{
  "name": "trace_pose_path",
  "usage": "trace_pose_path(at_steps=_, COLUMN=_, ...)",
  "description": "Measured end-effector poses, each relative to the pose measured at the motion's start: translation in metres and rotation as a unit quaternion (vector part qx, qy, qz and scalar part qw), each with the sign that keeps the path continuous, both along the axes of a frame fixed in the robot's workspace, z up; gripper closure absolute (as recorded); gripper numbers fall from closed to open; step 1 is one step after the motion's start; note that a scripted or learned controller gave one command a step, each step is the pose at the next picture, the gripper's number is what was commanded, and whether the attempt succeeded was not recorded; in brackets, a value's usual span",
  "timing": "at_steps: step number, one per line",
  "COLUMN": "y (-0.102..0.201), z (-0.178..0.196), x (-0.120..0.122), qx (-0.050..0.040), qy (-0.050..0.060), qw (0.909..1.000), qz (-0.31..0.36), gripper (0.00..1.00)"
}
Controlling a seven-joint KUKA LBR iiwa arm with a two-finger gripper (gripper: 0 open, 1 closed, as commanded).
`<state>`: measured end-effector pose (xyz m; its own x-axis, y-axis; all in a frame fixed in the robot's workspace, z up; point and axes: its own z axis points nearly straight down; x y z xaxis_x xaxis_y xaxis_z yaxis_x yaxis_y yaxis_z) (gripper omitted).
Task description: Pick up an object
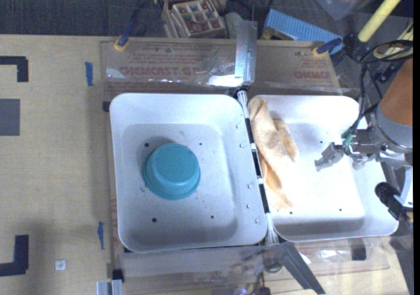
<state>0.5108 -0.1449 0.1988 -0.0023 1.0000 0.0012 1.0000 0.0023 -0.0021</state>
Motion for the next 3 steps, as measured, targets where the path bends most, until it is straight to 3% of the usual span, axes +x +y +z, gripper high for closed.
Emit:
trace_pose_path(at_steps=1, y=0.007, z=-0.081, x=0.074, qx=-0.0013, qy=-0.002, qw=1.0, qz=0.007, gripper=0.0)
trace_pose_path(at_steps=2, y=0.026, z=-0.108, x=0.111, qx=-0.0025, qy=-0.007, qw=0.9922, qz=0.125, gripper=0.0)
trace_pose_path(at_steps=3, y=0.026, z=-0.096, x=0.113, qx=-0.0027, qy=-0.011, qw=0.9923, qz=0.123, gripper=1.0)
